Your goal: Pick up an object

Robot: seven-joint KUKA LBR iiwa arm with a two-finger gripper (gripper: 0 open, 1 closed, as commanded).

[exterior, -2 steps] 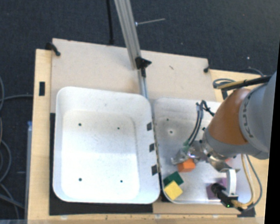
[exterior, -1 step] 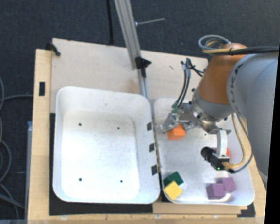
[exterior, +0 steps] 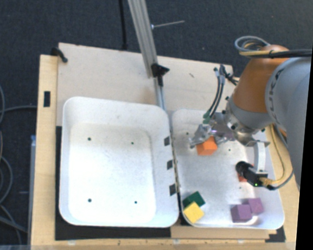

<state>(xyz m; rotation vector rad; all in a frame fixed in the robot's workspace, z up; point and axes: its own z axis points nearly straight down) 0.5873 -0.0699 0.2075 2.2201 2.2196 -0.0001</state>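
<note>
Left bin (exterior: 115, 156): white, shallow, speckled, with a few small dark dots on its floor.
Metal post (exterior: 145, 39): a slanted aluminium bar, running from the top of the view down to the gap between the bins.
Right bin (exterior: 214, 208): white, holding all the loose blocks.
Green block (exterior: 195, 198): dark green, at the near left corner of the right bin, touching the yellow one.
Yellow block (exterior: 194, 212): pale yellow cube, just in front of the green block, against the bin's near rim.
Orange block (exterior: 207, 147): a small bright orange cube with flat faces, in the far half of the right bin, directly under the gripper; its upper part is hidden by the fingers.
Gripper (exterior: 205, 136): metal, low over the bin; the fingers sit down around the orange block, but whether they clamp it or stand loose cannot be told.
Purple blocks (exterior: 247, 209): two mauve cubes side by side, at the near right corner.
Writing: none that can be read.
</note>
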